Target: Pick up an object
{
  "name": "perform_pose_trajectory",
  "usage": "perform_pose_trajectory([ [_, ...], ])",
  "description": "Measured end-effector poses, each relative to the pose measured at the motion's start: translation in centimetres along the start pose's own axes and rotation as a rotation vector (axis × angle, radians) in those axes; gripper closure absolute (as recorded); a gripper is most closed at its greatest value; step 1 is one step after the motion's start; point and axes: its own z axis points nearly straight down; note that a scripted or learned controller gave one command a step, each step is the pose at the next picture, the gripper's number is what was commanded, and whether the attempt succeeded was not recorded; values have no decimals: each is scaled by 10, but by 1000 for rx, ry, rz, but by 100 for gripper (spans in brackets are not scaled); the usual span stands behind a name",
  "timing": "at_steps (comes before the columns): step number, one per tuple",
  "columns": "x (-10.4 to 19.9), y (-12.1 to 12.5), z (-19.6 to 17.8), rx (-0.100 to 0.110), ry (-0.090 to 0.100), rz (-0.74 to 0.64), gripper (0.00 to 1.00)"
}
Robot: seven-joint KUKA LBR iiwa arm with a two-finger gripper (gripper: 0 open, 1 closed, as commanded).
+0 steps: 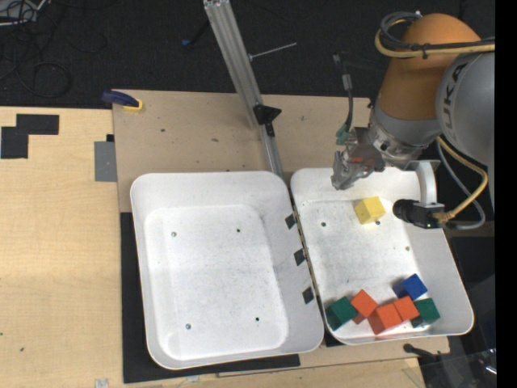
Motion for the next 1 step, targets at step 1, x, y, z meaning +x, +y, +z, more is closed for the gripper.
perform_pose_trajectory([
  [1,54,-10,-4,1,0,0,100],
])
